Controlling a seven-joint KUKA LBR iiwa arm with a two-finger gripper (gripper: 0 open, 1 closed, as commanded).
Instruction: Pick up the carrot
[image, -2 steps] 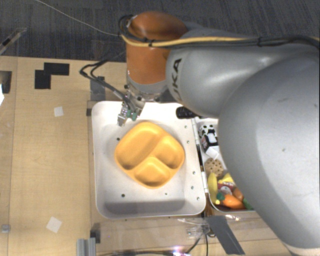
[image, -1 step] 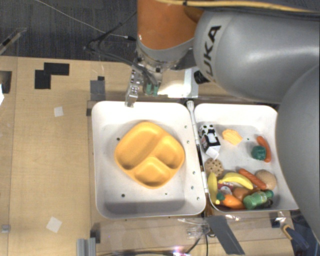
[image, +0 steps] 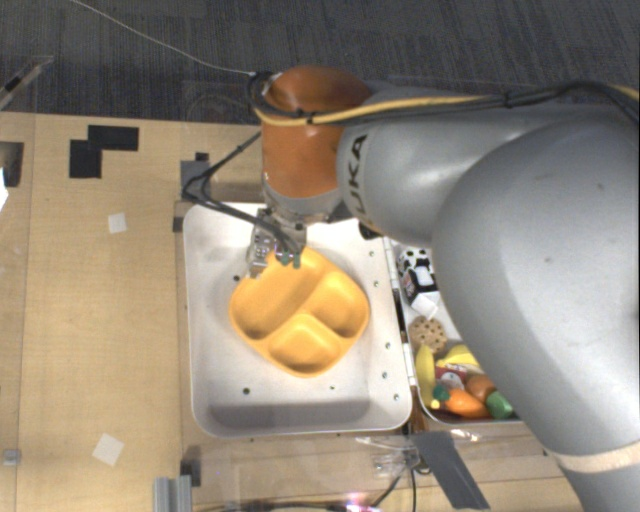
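The carrot (image: 463, 403) is orange with a green end and lies in the right bin (image: 412, 395) near its front, partly hidden by the arm. My gripper (image: 275, 256) hangs over the left bin (image: 205, 330), at the far edge of a yellow divided plate (image: 300, 312). It is open, with nothing between its fingers. The gripper is well to the left of the carrot and farther back.
The right bin also holds a banana (image: 426, 368), a round cookie (image: 427, 330) and a black-and-white item (image: 416, 270). The big grey arm (image: 520, 230) covers most of the right bin. Bare wooden bench (image: 90, 330) lies to the left.
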